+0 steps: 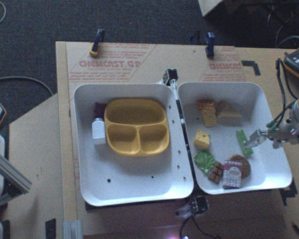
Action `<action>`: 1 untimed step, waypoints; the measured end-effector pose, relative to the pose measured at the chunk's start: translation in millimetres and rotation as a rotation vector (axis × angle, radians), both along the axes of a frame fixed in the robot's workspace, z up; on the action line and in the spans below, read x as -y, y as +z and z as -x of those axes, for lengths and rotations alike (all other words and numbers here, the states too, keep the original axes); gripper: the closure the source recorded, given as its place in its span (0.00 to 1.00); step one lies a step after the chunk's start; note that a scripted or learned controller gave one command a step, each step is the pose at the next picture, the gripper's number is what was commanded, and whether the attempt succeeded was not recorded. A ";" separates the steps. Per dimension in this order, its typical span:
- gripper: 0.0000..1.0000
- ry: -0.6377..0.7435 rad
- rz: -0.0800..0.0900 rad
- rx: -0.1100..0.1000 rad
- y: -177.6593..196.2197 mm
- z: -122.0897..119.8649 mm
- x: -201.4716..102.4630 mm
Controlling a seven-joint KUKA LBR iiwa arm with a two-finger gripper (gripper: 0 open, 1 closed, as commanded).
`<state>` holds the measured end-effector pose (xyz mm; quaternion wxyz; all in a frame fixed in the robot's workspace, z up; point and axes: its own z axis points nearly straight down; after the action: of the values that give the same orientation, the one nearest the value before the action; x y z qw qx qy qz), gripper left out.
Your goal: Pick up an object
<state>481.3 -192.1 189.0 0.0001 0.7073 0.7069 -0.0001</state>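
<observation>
My gripper (pixel 253 140) reaches in from the right, low over the right bin (pixel 269 101). Its tip is right against a small green stick (pixel 241 139) lying near the bin's right side; whether it grips the stick is unclear. Other toy foods in this bin: a yellow cheese wedge (pixel 202 139), a green leaf (pixel 204 160), a chocolate bar (pixel 217 172), a brown cookie (pixel 240 164) and a pink carton (pixel 232 176). At the back lie an orange piece (pixel 206 105), a yellow slab (pixel 209 118) and a tan bread slice (pixel 229 113).
The left bin (pixel 84 158) holds a yellow divided plate (pixel 137 126), a white bottle (pixel 98 132) and a dark purple item (pixel 99 108). A ridge (pixel 182 128) separates the bins. Two clamps (pixel 96 43) (pixel 210 44) sit at the board's back edge.
</observation>
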 end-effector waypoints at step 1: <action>0.00 0.000 -0.004 -0.007 -63.4 2.4 1.9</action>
<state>478.9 -194.0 125.6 -0.0037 0.7073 0.7069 -0.0012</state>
